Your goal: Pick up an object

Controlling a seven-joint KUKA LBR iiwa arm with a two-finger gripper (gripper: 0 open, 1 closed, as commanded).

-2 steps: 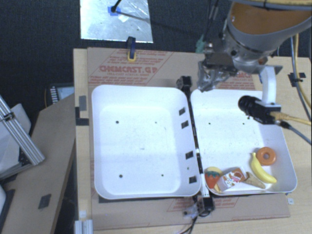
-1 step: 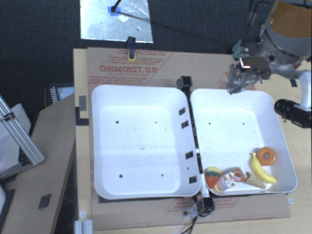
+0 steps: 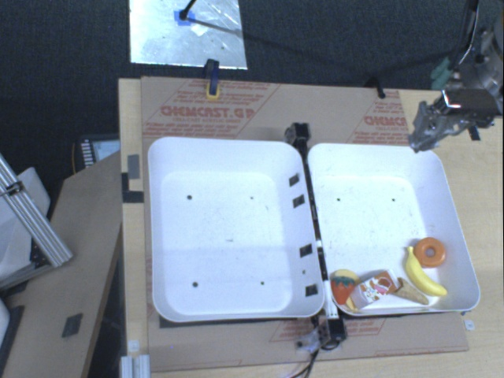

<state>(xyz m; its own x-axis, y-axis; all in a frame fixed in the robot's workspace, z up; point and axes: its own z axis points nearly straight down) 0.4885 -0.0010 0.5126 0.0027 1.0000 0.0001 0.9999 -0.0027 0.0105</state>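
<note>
Overhead slanted view of the counter (image 3: pixel 236 101), which carries two shallow white bins set side by side and joined by a dark hinge strip with black clips. The left bin (image 3: pixel 169 211) shows its bare white floor with a few small dark dots. The right bin (image 3: pixel 441 203) holds a cluster of items along its near edge, toward the near right corner. From left to right these are: a red-and-orange tomato-like toy (image 3: pixel 343 286) against the near left corner; a small white packet with red print (image 3: pixel 373 288) touching it; a tan cone-shaped piece (image 3: pixel 413 293) just beside the packet; a yellow banana (image 3: pixel 422 274) curving above the cone; and an orange doughnut-shaped ring (image 3: pixel 430 251) at the banana's upper end.

The gripper (image 3: pixel 423 138) hangs at the far right corner of the right bin, over its rim, well apart from the cluster of items. Nothing is seen between its fingers; whether they are spread or closed cannot be told at this angle. A yellow-and-black clamp (image 3: pixel 212 81) sits on the counter's far edge, and a shiny metal sheet (image 3: pixel 187 22) lies on the dark floor beyond.
</note>
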